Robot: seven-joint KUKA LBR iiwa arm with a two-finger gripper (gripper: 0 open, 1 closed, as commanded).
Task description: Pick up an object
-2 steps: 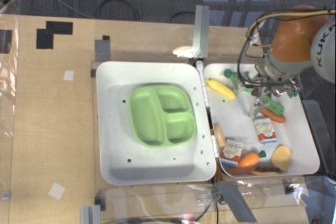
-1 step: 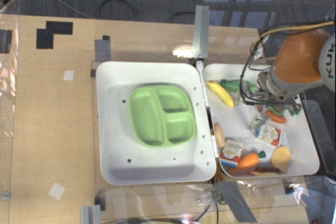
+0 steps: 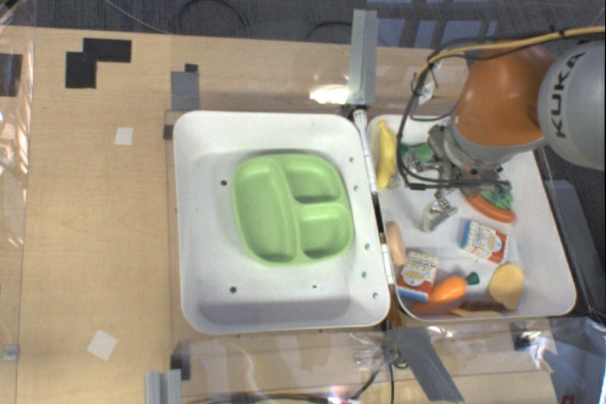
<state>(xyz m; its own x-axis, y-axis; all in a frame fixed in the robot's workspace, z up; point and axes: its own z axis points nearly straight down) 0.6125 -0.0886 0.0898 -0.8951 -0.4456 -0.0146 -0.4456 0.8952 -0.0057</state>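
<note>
The carrot [image 3: 448, 289] lies near the front of the right bin [image 3: 559, 284], touching a small packet [image 3: 418, 268]. The end effector [image 3: 437, 211] hangs above the bin's middle, holding nothing; I cannot tell how far open. Best to drop straight down on one item lying apart.

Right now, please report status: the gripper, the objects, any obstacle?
Gripper low inside right white bin, nothing seen between fingers. Nearest: orange carrot toy, small white carton. Yellow banana lies along bin's left wall.

The arm [image 3: 511, 109] hides part of the right bin [image 3: 559, 251].
</note>
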